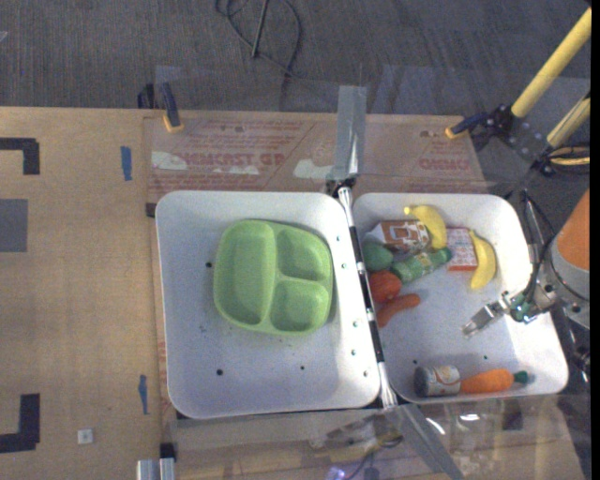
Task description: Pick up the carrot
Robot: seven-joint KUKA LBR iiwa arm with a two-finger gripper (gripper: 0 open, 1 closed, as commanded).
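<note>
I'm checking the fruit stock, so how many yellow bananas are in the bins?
2. One yellow banana lies at the back of the right white bin; the other yellow banana lies just right of it. Others could hide under the pile.

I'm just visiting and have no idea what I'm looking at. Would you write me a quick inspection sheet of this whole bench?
Surface: wooden bench bearing left bin and right bin.
Job's things: carrot lying at the right bin's front edge, beside a small can.
Clutter: green divided plate in the left bin; two bananas, a carton, a tomato in the right.
Grippers: tool over the right bin, above the carrot, holding nothing.
Cables: black cable on the floor.
Surroundings: grey carpet, yellow tripod legs.
</note>
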